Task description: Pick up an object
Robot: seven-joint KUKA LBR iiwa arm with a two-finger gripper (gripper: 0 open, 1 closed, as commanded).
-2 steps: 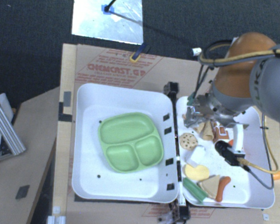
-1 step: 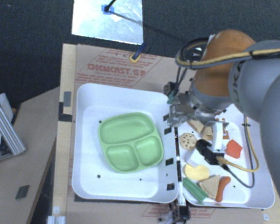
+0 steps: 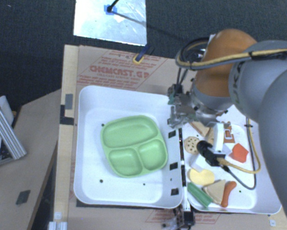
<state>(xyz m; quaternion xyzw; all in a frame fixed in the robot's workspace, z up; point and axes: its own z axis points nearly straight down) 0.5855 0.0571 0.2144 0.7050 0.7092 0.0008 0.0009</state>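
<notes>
Toy food lies in the right bin: a chocolate-chip cookie, an orange-red piece, a yellow piece, a green stick, a tan bread slice and a red sausage. A tan wedge peeks out beneath the wrist. My gripper hangs low over the back left corner of the right bin, close to the wall between the bins and just behind the cookie. The arm's bulk hides the back of that bin.
The left bin holds a light green divided plate. Both bins rest on cardboard. A shiny foil sheet lies behind them.
</notes>
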